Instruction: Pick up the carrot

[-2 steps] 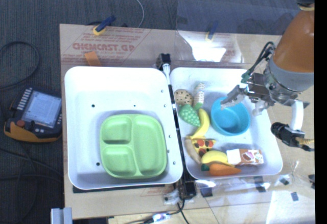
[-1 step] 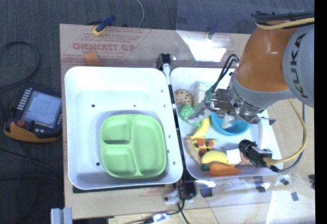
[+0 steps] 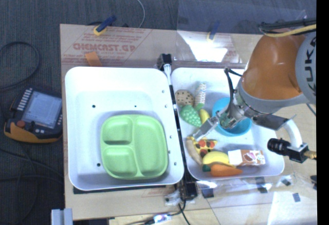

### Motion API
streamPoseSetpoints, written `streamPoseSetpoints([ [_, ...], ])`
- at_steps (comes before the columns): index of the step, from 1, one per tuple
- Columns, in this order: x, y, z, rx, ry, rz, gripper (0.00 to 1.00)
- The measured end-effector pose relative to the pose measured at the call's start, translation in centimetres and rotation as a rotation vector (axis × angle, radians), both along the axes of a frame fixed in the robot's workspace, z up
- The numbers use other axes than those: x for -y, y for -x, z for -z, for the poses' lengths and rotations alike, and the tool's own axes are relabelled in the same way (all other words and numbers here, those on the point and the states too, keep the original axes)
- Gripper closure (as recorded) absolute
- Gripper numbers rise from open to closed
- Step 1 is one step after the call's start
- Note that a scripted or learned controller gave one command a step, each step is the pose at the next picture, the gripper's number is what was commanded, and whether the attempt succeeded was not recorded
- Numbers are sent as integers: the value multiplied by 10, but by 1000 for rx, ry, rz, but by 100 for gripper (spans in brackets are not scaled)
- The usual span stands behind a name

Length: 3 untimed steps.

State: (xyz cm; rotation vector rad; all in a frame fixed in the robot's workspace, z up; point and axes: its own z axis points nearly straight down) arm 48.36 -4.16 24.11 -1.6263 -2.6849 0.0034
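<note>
The carrot (image 3: pixel 225 170) is orange and lies flat at the front edge of the right bin (image 3: pixel 272 170), just below a yellow banana (image 3: pixel 216 157). My gripper (image 3: pixel 206 127) hangs over the middle of that bin, slanting down to the left from the grey and orange arm (image 3: pixel 272 72). Its tip is above the pizza slice (image 3: pixel 203 144) and beside a blue bowl (image 3: pixel 235 121). It is well behind the carrot and not touching it.
The right bin also holds a cookie (image 3: pixel 184 97), a green knobbly fruit (image 3: pixel 190 115), a pale corn-like piece (image 3: pixel 200 93) and a small printed box (image 3: pixel 248 157). A green divided plate (image 3: pixel 134 146) sits in the left bin (image 3: pixel 82 90). A pendant (image 3: pixel 33 116) lies on the floor at the left.
</note>
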Motion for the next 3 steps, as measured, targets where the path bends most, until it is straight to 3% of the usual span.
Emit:
streamPoseSetpoints([
  [1,10,1,59,-1,-1,-216,0],
  [2,-8,-1,58,2,0,-310,0],
  [3,49,-16,58,3,1,-395,0],
])
